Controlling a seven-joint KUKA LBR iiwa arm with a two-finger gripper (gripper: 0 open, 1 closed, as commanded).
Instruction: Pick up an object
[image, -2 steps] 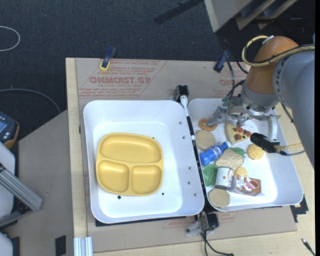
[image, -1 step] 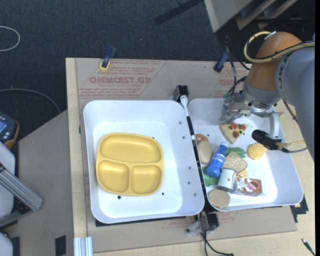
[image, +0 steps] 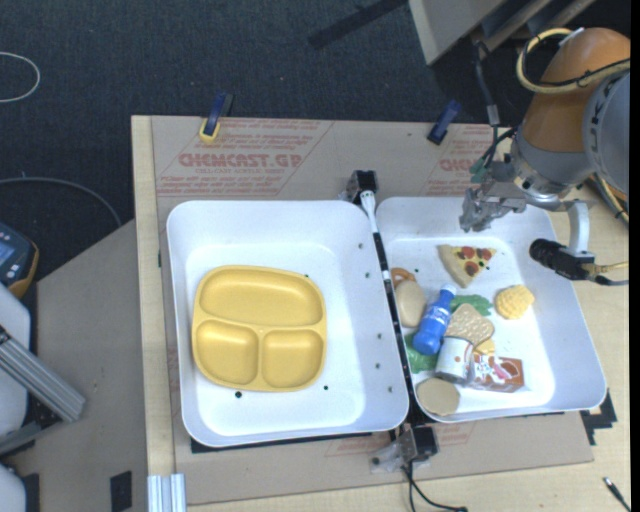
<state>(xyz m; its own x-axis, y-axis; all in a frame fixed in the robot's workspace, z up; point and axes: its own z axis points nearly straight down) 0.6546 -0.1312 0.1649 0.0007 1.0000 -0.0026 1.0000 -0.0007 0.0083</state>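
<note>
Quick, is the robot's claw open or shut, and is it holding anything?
Claw: hangs above the pizza slice; open or shut cannot be told.

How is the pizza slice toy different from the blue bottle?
The triangular toy pizza slice lies flat by itself near the gripper; the small blue plastic bottle lies crowded among other toys. The slice is yellowish with red spots; the bottle is blue with a white cap. Both lie in the right white bin.

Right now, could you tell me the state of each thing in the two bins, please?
Yellow tray: upright, compartments bare, in the left bin.
Blue bottle: lying down, right bin.
Pizza slice: flat, apart from the pile.
Can: on its side.
Gripper: above the right bin's far edge.
</note>
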